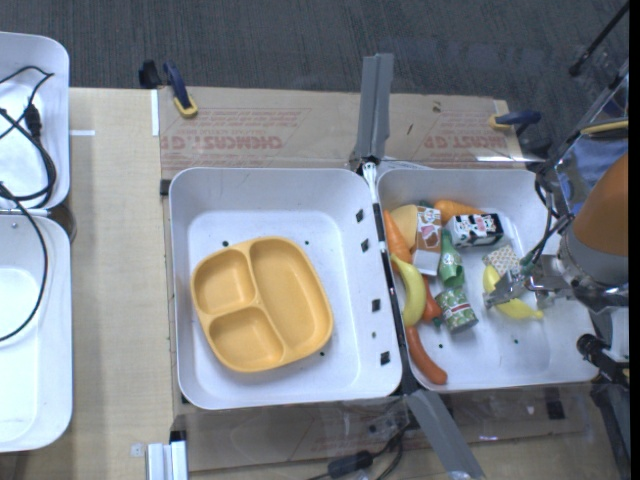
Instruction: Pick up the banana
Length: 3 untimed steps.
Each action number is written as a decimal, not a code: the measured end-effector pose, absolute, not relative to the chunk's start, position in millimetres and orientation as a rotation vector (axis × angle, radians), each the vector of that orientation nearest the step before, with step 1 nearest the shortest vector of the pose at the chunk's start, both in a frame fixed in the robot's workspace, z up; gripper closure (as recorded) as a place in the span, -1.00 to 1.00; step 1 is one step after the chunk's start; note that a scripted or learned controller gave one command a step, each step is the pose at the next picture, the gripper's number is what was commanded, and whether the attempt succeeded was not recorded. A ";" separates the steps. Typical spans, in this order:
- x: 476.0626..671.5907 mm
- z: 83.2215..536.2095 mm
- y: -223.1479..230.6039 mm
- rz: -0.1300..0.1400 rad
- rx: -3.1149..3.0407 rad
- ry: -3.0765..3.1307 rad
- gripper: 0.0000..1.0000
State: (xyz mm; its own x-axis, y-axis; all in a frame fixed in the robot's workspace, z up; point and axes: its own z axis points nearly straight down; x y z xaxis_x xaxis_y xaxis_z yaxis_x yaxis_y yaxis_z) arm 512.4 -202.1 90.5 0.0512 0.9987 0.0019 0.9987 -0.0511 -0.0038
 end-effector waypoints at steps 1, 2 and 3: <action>512.9 99.1 -200.4 0.001 -2.271 -2.161 1.00; 558.8 91.0 -199.1 -0.004 -2.190 -2.245 1.00; 561.5 90.1 -201.3 -0.013 -2.276 -2.133 1.00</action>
